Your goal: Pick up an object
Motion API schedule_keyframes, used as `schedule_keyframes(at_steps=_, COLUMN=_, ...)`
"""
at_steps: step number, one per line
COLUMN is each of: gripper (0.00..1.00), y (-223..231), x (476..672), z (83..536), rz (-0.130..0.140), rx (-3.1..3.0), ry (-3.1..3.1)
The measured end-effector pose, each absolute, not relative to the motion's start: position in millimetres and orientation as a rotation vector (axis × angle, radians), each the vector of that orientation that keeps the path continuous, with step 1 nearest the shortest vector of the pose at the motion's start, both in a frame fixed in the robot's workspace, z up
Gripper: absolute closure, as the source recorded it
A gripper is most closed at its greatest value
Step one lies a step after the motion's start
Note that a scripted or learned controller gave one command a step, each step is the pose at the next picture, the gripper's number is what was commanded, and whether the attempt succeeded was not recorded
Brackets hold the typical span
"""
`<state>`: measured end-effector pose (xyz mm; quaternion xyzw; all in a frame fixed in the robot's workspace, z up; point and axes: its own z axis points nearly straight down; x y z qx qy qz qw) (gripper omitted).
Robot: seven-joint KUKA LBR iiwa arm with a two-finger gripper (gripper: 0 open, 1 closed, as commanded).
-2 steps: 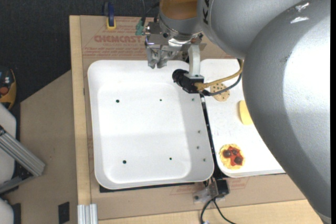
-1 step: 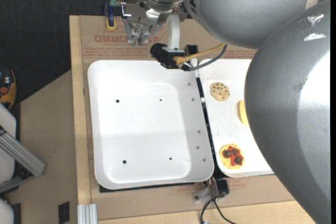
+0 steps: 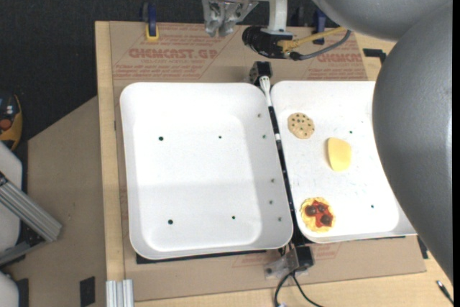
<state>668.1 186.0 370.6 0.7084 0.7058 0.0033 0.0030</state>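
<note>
Gripper (image 3: 221, 16) sits at the top centre of the frame, above the cardboard (image 3: 180, 54) beyond the bins; nothing visible between its fingers, spread or clenched I cannot tell. Right bin (image 3: 359, 93) holds three pieces: cookie (image 3: 301, 125) near its upper left, yellow piece (image 3: 339, 154) mid-bin, small pizza (image 3: 317, 213) at lower left. Left bin (image 3: 136, 104) white. Judged: no pick made yet; approach, descent, grasp and lift remain.

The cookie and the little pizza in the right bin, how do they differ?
The cookie is tan with dark chips; the pizza is pale yellow with red and dark topping. The cookie lies nearer the bin's far end, the pizza at the near edge, with a plain yellow piece between them. The pizza looks somewhat larger. Both are round, flat and lie in the right bin.
</note>
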Motion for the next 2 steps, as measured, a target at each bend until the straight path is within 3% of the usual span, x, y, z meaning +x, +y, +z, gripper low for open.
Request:
schedule_keyframes(at_steps=1, gripper=1.0, y=226.6, x=658.1, z=286.7, rz=-0.012, rx=2.222, ry=2.229)
schedule_keyframes(at_steps=2, gripper=1.0, y=225.1, x=666.7, z=320.6, rz=0.007, rx=2.217, ry=2.222)
